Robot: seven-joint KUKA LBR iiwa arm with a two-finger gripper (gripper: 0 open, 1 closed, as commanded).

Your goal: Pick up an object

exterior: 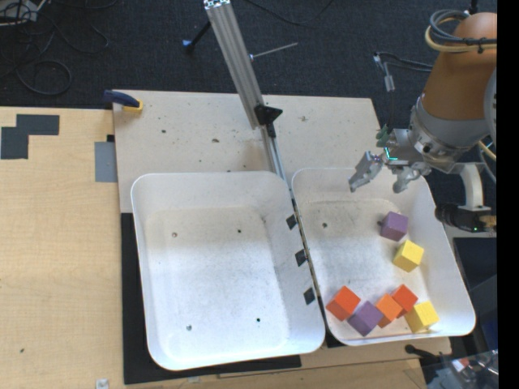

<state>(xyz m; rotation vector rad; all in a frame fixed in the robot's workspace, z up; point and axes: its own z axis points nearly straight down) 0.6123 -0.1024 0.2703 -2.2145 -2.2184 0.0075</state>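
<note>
Gripper poised over the right bin, nothing picked yet

The gripper (pixel 379 175) hangs above the far end of the right bin (pixel 340 197), its two fingers spread apart with nothing between them. All the blocks lie in this bin. A purple block (pixel 394 225) sits nearest the fingers, with a yellow block (pixel 409 254) just beside it. At the near end is a tight cluster – a red-orange block (pixel 345 302), a second purple block (pixel 365 318), an orange block (pixel 388 307), another red-orange block (pixel 404 297) and a second yellow block (pixel 421 316).

What could go wrong: the near purple block is tilted against the fingers' line, so closing on a corner would likely squirt it away. Its yellow neighbour is close enough to be knocked by an outer finger. In the cluster the blocks touch or nearly touch – fingers coming down there would probably land on top of a block or wedge two together, and the bin's near wall leaves little room.

Open room: the bin floor is bare around its middle and left, so the purple block can be approached freely from that side. The right wall lies close behind it, and the ridge between the two bins (pixel 298 233) is well clear
</note>
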